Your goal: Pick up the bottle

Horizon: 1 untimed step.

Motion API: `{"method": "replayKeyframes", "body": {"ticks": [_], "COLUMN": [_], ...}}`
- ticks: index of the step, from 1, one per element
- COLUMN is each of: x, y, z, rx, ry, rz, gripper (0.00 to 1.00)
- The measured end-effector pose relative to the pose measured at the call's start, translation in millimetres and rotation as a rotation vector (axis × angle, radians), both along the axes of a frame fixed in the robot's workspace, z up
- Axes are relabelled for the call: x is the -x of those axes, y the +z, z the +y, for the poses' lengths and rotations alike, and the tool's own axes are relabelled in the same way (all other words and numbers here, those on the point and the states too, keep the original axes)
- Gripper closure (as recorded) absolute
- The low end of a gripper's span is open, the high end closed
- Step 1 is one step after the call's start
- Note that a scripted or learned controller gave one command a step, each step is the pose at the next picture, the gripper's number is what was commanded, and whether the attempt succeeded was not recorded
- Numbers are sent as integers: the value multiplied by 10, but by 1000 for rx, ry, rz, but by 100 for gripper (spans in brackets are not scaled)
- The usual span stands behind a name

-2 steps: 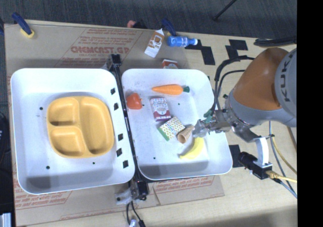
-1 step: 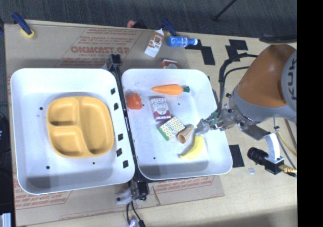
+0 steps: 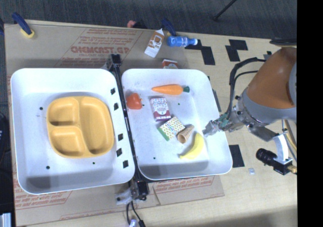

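A small blue bottle [image 3: 177,41] lies on its side on the cardboard behind the right bin [image 3: 214,150], outside both bins. My gripper [image 3: 212,127] hangs low over the right bin's right rim, just right of the banana [image 3: 194,147], far from the blue bottle. Nothing shows between its tips. The arm's orange band [image 3: 273,80] sits above and to the right of it.
The right bin holds a carrot [image 3: 168,89], a red toy fruit [image 3: 133,101], a maroon packet [image 3: 160,108], a green-yellow box [image 3: 171,128] and an ice cream cone [image 3: 184,133]. A yellow divided plate [image 3: 79,125] lies in the left bin. A small carton [image 3: 154,43] lies beside the bottle.
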<state>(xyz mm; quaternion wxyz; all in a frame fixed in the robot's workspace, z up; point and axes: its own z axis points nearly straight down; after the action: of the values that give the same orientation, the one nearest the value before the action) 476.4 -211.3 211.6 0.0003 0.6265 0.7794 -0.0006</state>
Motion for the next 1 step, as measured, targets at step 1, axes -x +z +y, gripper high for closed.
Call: {"method": "replayKeyframes", "body": {"ticks": [1], "x": [2], "y": [-246], "z": [291], "rx": [-3], "ry": [-144], "rz": [4], "gripper": [100]}}
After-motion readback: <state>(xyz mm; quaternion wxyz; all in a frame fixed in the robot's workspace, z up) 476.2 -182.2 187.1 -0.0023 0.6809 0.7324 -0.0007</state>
